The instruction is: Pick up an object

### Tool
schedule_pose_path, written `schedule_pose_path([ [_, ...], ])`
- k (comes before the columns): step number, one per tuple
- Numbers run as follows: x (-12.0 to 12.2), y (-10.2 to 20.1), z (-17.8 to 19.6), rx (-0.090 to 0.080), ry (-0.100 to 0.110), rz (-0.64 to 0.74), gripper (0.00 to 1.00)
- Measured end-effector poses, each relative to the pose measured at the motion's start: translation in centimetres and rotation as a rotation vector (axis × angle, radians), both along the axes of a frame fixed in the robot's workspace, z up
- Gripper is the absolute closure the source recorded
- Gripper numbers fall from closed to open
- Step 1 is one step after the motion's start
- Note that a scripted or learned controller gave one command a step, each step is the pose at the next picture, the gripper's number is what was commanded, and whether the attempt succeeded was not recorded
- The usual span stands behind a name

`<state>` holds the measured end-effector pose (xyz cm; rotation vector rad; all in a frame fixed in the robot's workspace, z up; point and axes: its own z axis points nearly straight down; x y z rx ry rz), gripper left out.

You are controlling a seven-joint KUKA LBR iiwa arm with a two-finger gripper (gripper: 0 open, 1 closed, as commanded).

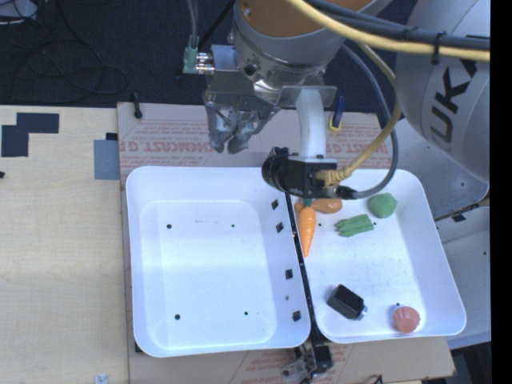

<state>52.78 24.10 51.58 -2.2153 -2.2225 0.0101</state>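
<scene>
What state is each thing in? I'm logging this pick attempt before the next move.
Gripper: raised above the bench behind the bins, nothing seen between its fingers.
Carrot: lying at the right bin's left edge.
Green piece: lying flat.
Green round piece: resting.
Black block: lying tilted.
Pink ball: resting near the corner.

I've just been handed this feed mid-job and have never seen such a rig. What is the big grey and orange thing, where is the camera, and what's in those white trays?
The grey and orange shape is a robot arm reaching in from the right. One fixed camera looks down at a slant on two shallow white bins. Its pincer hangs above the far edge of the left bin, with nothing visibly held. The right bin holds an orange carrot by the divider, an orange piece beside it, a green pod, a green round piece, a black block and a pink ball.
</scene>
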Motion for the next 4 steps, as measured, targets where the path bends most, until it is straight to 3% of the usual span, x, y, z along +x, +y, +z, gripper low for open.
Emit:
schedule_pose_path([
  [1, 5.9, 0.3, 2.0, 0.000, -0.005, -0.005, 1.00],
  [2, -5.5, 0.4, 2.4, 0.003, -0.003, 0.002, 1.00],
  [3, 0.5, 0.2, 2.0, -0.001, -0.003, -0.005, 1.00],
  [4, 0.3, 0.2, 2.1, 0.000, -0.003, -0.003, 0.00],
])
